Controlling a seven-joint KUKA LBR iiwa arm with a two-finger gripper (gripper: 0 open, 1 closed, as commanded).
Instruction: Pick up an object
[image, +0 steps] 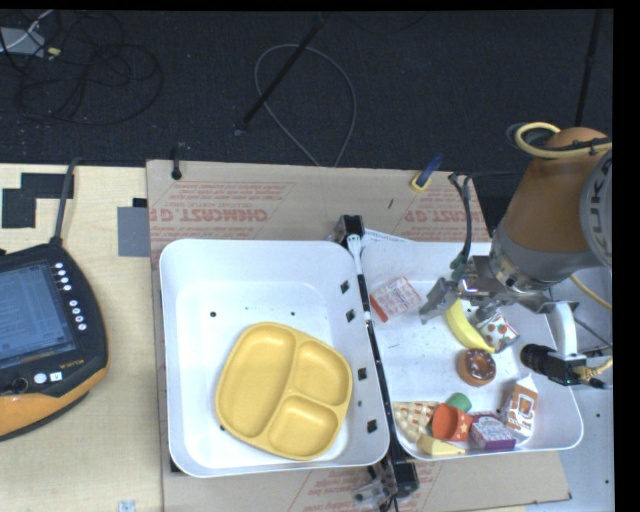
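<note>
Take the toy banana (466, 326) as your landmark. Nearest the camera from it, along the right bin's (400, 262) front wall, sat a cluster: a pizza slice (413, 415), an orange and green vegetable piece (450, 418) and small printed boxes (505, 418). A chocolate doughnut (477, 367) lay just in front of the banana. The banana ran diagonally, upper left to lower right. Your gripper (462, 293) hung right over its upper end, fingers spread apart and clasping nothing. I'd judge the banana the nearest target, directly below. Beyond it, to the left, lay a red-and-white packet (395, 297).
</note>
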